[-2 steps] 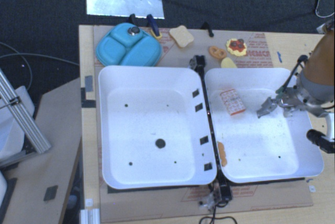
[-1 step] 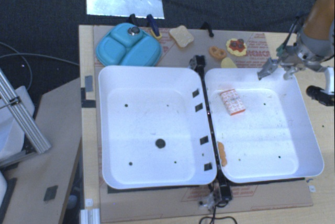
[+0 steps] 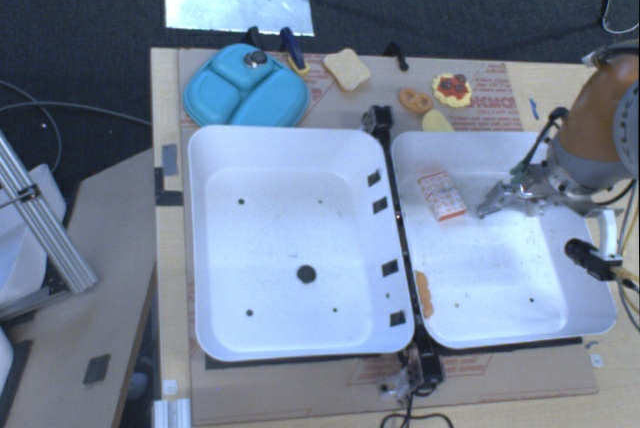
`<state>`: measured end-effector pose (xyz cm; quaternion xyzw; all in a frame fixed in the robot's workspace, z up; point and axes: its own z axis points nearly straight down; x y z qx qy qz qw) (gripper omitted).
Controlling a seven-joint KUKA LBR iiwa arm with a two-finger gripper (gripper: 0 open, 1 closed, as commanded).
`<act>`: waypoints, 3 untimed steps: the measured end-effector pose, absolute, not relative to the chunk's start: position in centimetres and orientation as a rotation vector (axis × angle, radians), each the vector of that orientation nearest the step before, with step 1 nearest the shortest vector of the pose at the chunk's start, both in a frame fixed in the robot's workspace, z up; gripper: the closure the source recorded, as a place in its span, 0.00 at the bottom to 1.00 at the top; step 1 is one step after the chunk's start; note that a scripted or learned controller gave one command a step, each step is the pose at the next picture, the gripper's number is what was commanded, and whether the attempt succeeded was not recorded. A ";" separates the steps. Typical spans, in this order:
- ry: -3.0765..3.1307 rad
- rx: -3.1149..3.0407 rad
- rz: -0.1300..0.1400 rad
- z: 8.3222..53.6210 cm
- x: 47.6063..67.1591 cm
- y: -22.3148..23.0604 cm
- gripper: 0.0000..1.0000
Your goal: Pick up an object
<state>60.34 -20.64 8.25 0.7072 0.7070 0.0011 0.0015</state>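
Far to the left of the pincer, the left bin [image 3: 285, 246] carries only a small dark disc [image 3: 306, 274] on its floor, well out of its present reach and too flat to offer the fingers much purchase. Nearer, lying flat in the right bin [image 3: 500, 256] just to the left of the pincer, is a small red-and-white packet [image 3: 441, 195], the likeliest thing to be picked; being thin and flat on the floor, it may slide away or slip out if the fingers close above it and not around its edges. An orange piece [image 3: 423, 293] sits against the bin's left wall, below and left of the pincer, where the wall could block one finger. The pincer [image 3: 497, 203] hangs low over the bin floor with nothing between its fingers; whether they stand apart or together I cannot tell.
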 end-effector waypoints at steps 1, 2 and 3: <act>2.226 2.213 0.003 8.6 67.2 -20.6 0.00; 2.216 2.213 0.008 8.8 62.1 -20.7 0.00; 2.214 2.209 0.010 8.9 57.6 -20.7 0.00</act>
